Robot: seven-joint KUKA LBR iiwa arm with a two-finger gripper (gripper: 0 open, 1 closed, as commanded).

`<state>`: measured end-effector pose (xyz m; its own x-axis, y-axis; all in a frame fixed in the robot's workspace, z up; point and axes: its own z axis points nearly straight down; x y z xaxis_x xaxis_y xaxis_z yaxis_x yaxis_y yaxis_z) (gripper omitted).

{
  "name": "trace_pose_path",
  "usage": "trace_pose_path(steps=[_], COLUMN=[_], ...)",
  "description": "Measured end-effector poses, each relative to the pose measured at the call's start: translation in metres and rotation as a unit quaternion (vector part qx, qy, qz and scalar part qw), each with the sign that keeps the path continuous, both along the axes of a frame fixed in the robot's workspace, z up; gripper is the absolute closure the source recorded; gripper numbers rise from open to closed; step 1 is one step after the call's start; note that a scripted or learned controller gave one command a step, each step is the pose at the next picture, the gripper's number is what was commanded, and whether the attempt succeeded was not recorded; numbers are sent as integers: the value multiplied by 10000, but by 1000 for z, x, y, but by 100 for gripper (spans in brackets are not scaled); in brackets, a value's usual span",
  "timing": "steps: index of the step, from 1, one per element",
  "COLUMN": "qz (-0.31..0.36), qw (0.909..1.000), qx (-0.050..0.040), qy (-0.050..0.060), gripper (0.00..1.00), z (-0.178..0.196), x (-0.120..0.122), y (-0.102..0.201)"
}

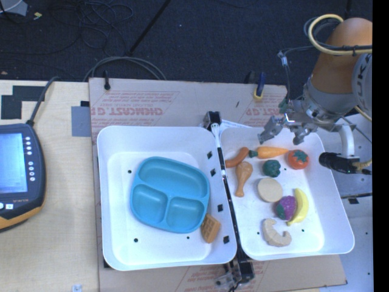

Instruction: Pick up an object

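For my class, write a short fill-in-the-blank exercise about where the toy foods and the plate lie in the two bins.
1. The blue divided plate lies in the ______ bin.
2. The banana touches the ______ bunch of grapes.
3. The carrot lies between the sausage and the ______.
4. The end effector hovers over the far edge of the ______ bin.

Missing words: left; purple; tomato; right

Bins (115,163): white plastic, smooth, slightly glossy
Plate (170,193): blue plastic, smooth, matt
Bench sheet (182,105): printed cardboard, matt
Tomato (297,159): glossy plastic
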<state>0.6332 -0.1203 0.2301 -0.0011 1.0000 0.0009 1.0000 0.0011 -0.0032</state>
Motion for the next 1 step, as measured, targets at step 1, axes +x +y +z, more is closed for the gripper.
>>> trace_pose_path(steps=[1], qz=[4], qw=[10000], qx=[4], qy=[7], gripper=[100], z=[10], x=[0], y=[0])
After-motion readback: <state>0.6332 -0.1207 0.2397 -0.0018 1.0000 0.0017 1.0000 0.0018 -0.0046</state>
